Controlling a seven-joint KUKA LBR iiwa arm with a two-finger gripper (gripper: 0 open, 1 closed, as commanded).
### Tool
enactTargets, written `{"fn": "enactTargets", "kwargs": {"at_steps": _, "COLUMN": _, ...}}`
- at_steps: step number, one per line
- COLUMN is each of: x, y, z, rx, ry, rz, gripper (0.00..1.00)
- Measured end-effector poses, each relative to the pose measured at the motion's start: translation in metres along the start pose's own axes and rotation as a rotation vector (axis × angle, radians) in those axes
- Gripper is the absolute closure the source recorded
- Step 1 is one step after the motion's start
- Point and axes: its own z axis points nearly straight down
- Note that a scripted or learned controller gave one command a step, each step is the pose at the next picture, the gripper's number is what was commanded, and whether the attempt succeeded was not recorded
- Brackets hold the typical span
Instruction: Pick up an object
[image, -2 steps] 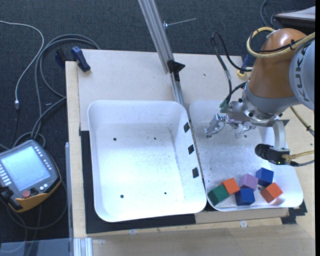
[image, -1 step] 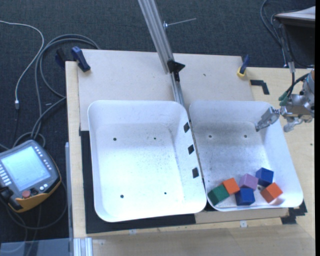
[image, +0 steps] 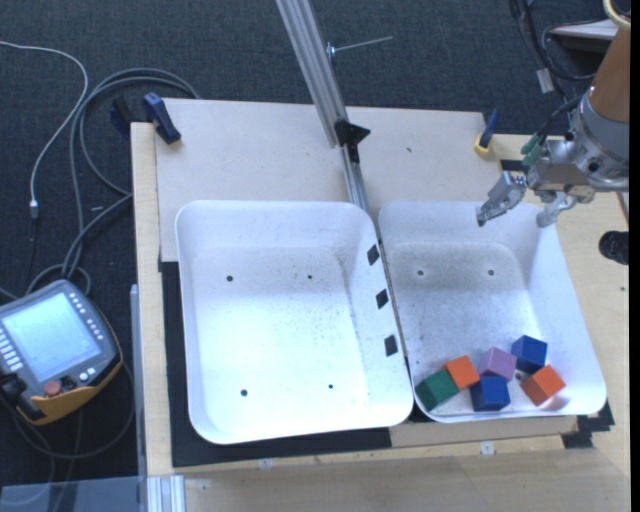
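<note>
The pincer (image: 518, 207) hangs released and grasping nothing above the right bin's (image: 560, 290) far rim, well apart from the blocks bunched in its near corner. Best bet looks like the outlying orange block (image: 543, 384), approached straight down. The dark blue block (image: 490, 392) sits jammed against its neighbours; the arm is cut off at the frame edge.

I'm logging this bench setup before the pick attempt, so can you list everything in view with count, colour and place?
Blocks: six, two orange, two blue, one purple, one green; right bin's near corner.
Right bin: one, white.
Left bin: one, white.
Aluminium bar: one, silver; above the bins.
Clamps: two, blue; bench's far corners.
Pendant: one, grey and yellow; floor, left.
Gripper: one, open, over the right bin's far edge.
</note>
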Motion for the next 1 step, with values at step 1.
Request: {"fn": "enactTargets", "kwargs": {"at_steps": 1, "x": 0.0564, "y": 0.0552, "z": -0.0187, "rx": 0.002, "ry": 0.0, "rz": 0.001, "gripper": 0.0}}
